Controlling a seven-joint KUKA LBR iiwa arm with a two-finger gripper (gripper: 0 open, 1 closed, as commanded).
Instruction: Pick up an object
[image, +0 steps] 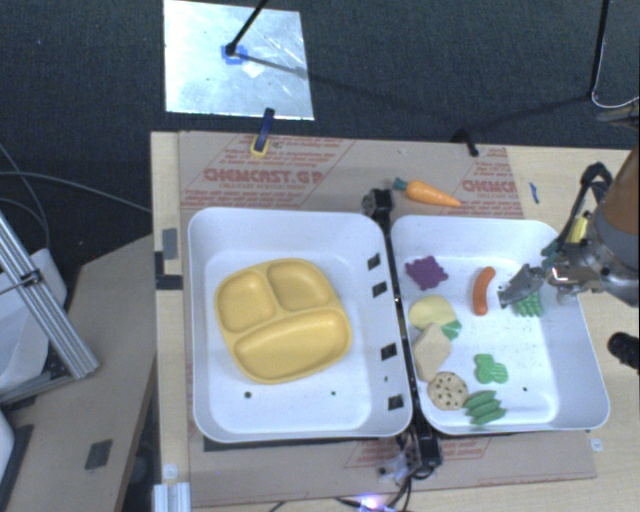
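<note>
The right bin (575, 370) holds several toy foods. Among them are a purple grape bunch (426, 270), a red-orange sausage (483, 289), a yellow piece (431, 311), a beige slice (432, 351), a cookie (447, 390), a green leafy piece (490, 369) and green pea pods (483, 406). My gripper (519, 289) reaches in from the right and hovers low over the bin's right half, just right of the sausage. Directly beneath its tip a small green object (529, 305) peeks out, partly hidden. I cannot tell whether the gripper touches it.
The left bin (205, 260) carries a yellow divided plate (283, 318). A toy carrot (428, 193) lies on the cardboard behind the bins. A black hinge strip (395, 320) runs between the bins. A metal frame (40, 300) stands at the far left.
</note>
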